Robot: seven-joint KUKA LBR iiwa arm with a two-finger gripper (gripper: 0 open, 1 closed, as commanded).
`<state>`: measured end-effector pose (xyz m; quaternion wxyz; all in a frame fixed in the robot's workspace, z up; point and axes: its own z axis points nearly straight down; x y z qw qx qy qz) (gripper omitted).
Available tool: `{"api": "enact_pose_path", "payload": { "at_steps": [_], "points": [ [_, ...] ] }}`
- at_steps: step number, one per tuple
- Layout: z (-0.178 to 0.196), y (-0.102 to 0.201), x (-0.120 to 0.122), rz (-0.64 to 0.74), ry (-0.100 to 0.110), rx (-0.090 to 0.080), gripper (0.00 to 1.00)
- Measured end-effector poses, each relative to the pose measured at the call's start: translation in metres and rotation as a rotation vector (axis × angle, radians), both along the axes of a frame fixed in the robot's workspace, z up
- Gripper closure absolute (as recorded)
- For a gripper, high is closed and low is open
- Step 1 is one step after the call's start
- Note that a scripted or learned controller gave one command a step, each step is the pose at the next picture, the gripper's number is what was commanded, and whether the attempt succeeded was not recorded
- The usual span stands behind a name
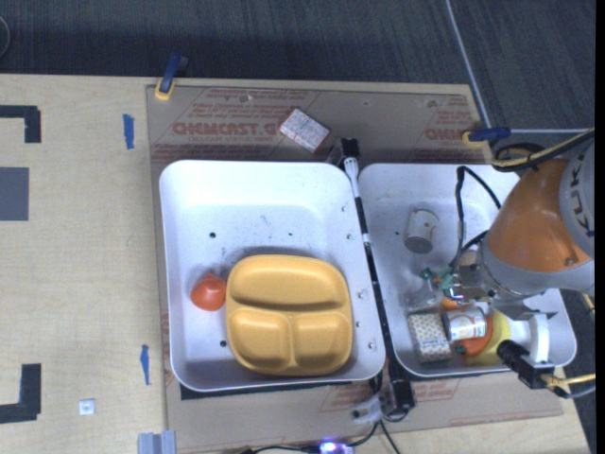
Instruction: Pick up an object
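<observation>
We look down on a pale wooden bench (pixel 76 282) that fills the left and lower part of the frame, with dark grey carpet (pixel 284 17) across the top. On the bench lies a brown cardboard sheet (pixel 246 121) printed with red lettering, held at its top corners by two clamps, and on it a small speckled white card (pixel 303 130) near upper centre. Blue tape marks and black squares dot the bench at far left.

We count two shallow white bins side by side. The left bin (pixel 189 206), centre frame, holds two things: one yellow plastic tray with three compartments (pixel 288 312) in its lower half, and one small orange-red ball (pixel 208 293) touching the tray's left edge. The right bin (pixel 388 206) holds one small grey cylinder (pixel 420 230) towards its upper middle, and a cluster at its lower edge: one speckled beige rectangular sponge (pixel 429 336), one silver can with a red label (pixel 465 327) just right of it, and a yellow and orange rounded item (pixel 487 345) partly under the can.

The grey arm with its orange band (pixel 534 225) reaches in from the right edge, bent downward over the right bin. Its gripper (pixel 452 287) sits low just above the can and sponge; we cannot tell whether it is parted or closed, nor whether it touches anything.
</observation>
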<state>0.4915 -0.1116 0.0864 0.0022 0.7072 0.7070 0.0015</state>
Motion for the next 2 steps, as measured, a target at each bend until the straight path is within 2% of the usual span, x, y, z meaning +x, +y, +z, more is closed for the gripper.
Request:
{"api": "enact_pose_path", "payload": {
  "at_steps": [1,2],
  "points": [
    [0.010,0.001,0.002,0.000,-0.005,0.000,1.00],
    [0.098,0.084,-0.011,0.002,0.004,0.002,1.00]
  ]
}}
